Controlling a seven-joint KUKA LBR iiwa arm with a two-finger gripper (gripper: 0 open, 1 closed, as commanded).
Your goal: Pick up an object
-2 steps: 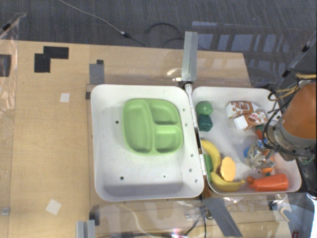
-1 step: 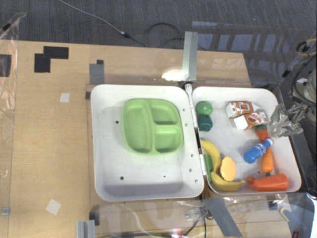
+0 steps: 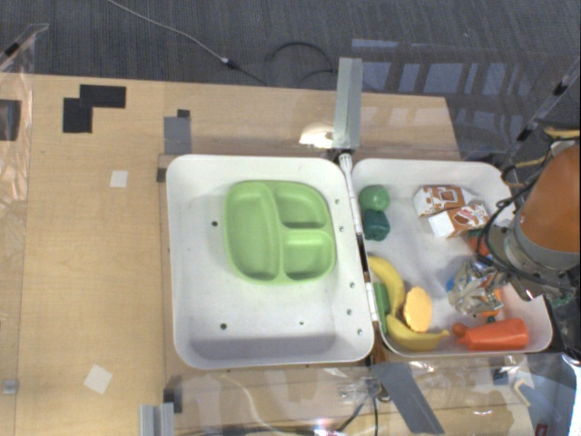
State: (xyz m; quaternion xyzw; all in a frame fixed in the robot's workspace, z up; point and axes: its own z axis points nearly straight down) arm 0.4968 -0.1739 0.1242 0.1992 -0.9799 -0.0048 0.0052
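Two bins, arm over the right bin (image 3: 399, 175) near its right side.
Gripper (image 3: 477, 289) sits low among the clutter at bin's right w/ a crinkly clear wrapper right at it; can't tell if it's open, shut or holding anything. Same bin: banana (image 3: 392, 284) along left wall, yellow round piece (image 3: 418, 309) on it, orange carrot (image 3: 495, 335) at bottom right, two green pcs (image 3: 373, 211) top left, carton (image 3: 448, 209) top centre. Left bin (image 3: 195, 243) holds a green tray (image 3: 278, 231).
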